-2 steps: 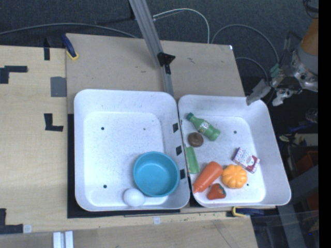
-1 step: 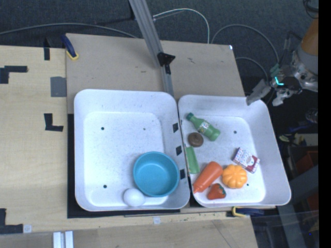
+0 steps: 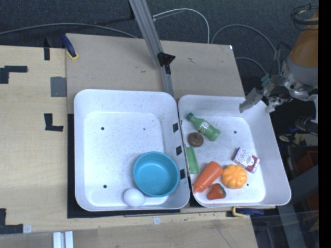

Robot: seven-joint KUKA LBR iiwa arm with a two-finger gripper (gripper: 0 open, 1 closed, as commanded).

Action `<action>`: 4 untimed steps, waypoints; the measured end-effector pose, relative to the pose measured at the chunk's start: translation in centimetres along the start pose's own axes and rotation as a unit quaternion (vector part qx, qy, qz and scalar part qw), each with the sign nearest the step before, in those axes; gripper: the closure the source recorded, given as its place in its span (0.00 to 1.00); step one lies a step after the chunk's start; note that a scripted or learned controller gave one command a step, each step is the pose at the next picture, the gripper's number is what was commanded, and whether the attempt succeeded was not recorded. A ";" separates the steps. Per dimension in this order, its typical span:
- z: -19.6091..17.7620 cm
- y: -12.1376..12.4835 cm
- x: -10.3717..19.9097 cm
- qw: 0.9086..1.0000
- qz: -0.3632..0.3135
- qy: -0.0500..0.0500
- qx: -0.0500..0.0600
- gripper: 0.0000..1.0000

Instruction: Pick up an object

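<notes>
The right bin (image 3: 269,138) holds several objects: a green bottle (image 3: 203,126), a brown round piece (image 3: 195,139), a green stick (image 3: 192,160), an orange carrot (image 3: 207,174), a red strawberry-like piece (image 3: 216,191), an orange pumpkin (image 3: 234,176) and a red-and-white packet (image 3: 245,159). My gripper (image 3: 261,101) hangs over the bin's upper right rim, apart from all of them. Nothing is seen held in it.
In the left bin (image 3: 88,138), a blue bowl (image 3: 155,173) sits near the front right corner, with a white ball (image 3: 133,196) beside it. A grey pole (image 3: 150,32) slants down to the bins' shared back edge. Cables lie behind the bench.
</notes>
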State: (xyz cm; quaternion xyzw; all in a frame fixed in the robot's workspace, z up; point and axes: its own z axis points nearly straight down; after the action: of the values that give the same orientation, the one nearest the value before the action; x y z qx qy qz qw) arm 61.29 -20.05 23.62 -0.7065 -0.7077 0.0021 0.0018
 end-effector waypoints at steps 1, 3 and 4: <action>5.0 -0.4 1.0 1.000 0.000 0.000 0.000 0.00; 8.1 -0.4 1.0 1.000 -0.001 0.000 -0.002 1.00; 1.7 -0.4 1.1 1.000 0.000 -0.001 -0.005 1.00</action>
State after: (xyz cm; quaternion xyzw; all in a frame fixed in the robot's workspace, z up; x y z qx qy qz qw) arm 60.90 -18.97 21.94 -0.7064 -0.7078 -0.0012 -0.0023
